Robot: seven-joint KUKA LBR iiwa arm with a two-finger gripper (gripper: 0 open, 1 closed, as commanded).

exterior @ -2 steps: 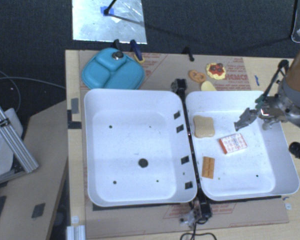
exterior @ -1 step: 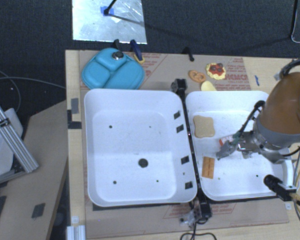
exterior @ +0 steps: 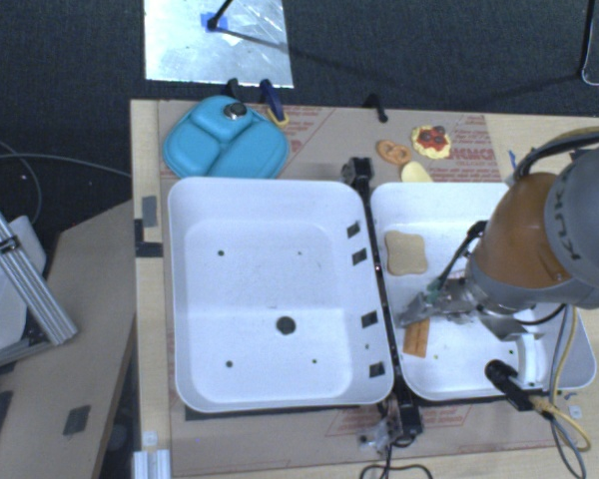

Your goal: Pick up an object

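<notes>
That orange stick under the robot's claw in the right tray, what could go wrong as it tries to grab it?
The gripper sits at the top end of the orange stick, so a grab there might tip it or let it slip. The stick lies near the right bin's inner wall, so the gripper might bump it. The tan slice nearby could get nudged.

Dark carpet [exterior: 70, 58] surrounds a tan bench [exterior: 150, 297]; a shiny metal sheet [exterior: 218, 26] lies far left.

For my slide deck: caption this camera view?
KUKA arm's gripper low in the right bin, beside an orange stick and toast slice.
</notes>
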